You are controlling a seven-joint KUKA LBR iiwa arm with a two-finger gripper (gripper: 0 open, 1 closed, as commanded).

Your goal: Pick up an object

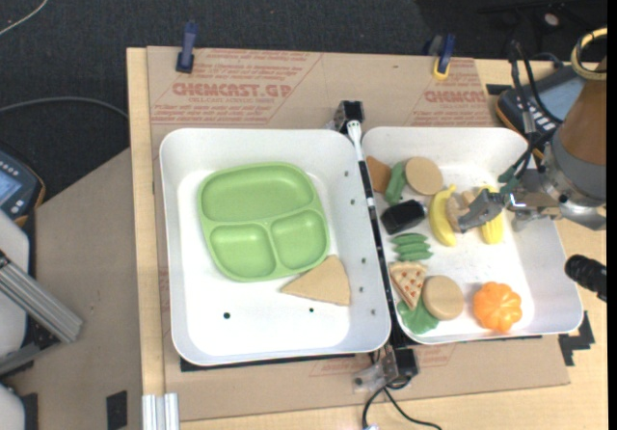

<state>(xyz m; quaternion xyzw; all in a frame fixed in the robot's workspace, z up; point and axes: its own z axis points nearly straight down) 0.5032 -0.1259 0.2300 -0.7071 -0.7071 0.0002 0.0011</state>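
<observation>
While the hand (pixel 479 209) hangs over the right bin (pixel 546 269), I cannot tell its grip.

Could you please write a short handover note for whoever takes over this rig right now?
Gripper: low in the right bin, among the toy food by the banana; whether it has a hold cannot be told.
Right bin also holds an orange pumpkin, a waffle slice and a black piece.
Left bin: green tray, tan wedge.
Done: arm reached in. Left: lift an object clear.
</observation>
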